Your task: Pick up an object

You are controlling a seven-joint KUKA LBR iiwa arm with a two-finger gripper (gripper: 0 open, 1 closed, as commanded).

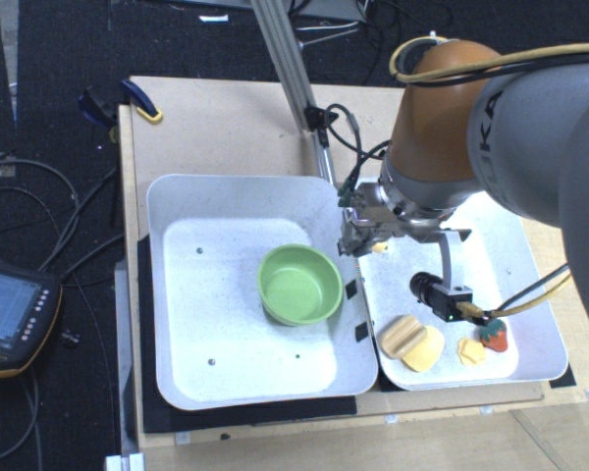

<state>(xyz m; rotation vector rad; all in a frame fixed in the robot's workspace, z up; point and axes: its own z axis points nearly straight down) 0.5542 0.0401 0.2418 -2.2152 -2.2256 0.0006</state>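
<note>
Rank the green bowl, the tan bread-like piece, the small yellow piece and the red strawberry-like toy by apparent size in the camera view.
1. green bowl, by far the largest
2. tan bread-like piece
3. small yellow piece and red strawberry-like toy: they look about alike, too close to rank

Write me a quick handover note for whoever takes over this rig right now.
End effector: low over the inner edge of the right bin; nothing visibly held.
Left bin: green bowl, upright.
Right bin, front: bread-like piece, yellow piece, small yellow piece, red strawberry-like toy.
Done: no pick yet.
Left: grasp any one object and lift it.
</note>
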